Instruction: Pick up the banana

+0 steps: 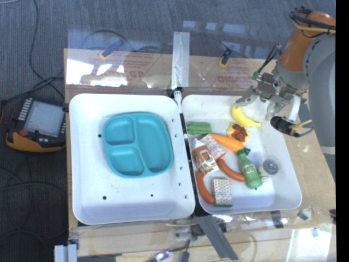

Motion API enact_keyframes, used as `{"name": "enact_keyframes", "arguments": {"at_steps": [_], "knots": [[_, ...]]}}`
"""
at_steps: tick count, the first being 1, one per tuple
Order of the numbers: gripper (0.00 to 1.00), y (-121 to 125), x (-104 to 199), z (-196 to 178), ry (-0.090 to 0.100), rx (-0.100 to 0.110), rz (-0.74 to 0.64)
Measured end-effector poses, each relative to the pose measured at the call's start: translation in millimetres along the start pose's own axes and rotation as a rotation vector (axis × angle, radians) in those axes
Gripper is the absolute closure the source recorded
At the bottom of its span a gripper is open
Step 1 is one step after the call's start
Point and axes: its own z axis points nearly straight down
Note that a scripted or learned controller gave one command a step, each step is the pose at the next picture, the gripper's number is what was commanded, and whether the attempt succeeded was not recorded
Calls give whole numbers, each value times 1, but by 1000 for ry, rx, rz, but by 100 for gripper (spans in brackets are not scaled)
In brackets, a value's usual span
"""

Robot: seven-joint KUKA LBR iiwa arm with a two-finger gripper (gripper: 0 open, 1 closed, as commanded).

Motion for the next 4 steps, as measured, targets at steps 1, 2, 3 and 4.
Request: {"name": "enact_keyframes", "arguments": {"at_steps": [1, 2, 3, 4], "knots": [[0, -24, -10, 54, 12, -2, 133], [100, -29, -17, 51, 0, 21, 137], [0, -28, -12, 49, 6, 17, 134], [0, -21, -9, 59, 19, 3, 386]]}}
